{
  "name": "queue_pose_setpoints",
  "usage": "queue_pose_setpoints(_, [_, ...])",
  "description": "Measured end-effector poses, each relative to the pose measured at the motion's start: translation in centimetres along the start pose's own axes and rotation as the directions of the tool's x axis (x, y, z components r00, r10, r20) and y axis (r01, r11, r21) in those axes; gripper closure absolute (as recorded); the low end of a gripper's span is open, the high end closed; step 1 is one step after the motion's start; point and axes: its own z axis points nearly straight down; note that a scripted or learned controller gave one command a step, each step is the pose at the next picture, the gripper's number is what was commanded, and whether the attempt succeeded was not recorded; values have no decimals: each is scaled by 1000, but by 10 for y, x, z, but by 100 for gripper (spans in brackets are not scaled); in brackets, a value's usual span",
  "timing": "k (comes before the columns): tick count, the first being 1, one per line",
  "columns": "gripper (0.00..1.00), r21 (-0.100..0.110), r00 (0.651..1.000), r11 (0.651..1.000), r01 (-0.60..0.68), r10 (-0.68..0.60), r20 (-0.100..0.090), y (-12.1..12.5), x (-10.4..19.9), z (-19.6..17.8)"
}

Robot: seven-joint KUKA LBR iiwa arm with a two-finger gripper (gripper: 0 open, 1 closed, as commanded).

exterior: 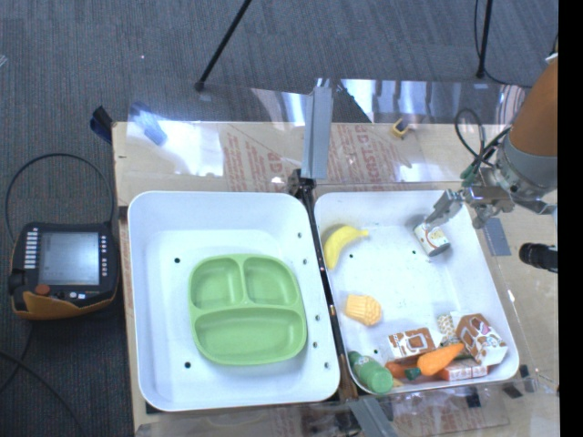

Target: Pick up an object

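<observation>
My gripper [445, 215] hangs over the back right part of the right bin [474, 285], reaching in from the right. A small white and grey carton with a red label [434, 238] sits right at its tip, touching it or just beneath it; I cannot tell whether the carton is held. Elsewhere in this bin lie a yellow banana [341, 240], a yellow corn piece [363, 309], a green bottle [371, 372], an orange carrot [438, 359] and several small brown and white cartons [477, 335] along the front.
The left bin [155, 244] holds a green divided plate [247, 309]. A metal post [317, 139] stands behind the divide between the bins. A teach pendant [64, 269] lies on the floor at the left. The right bin's middle has bare floor.
</observation>
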Motion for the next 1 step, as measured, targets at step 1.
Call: queue_pose_setpoints(1, [0, -1, 1000, 1000, -25, 25, 0, 25, -11, 106])
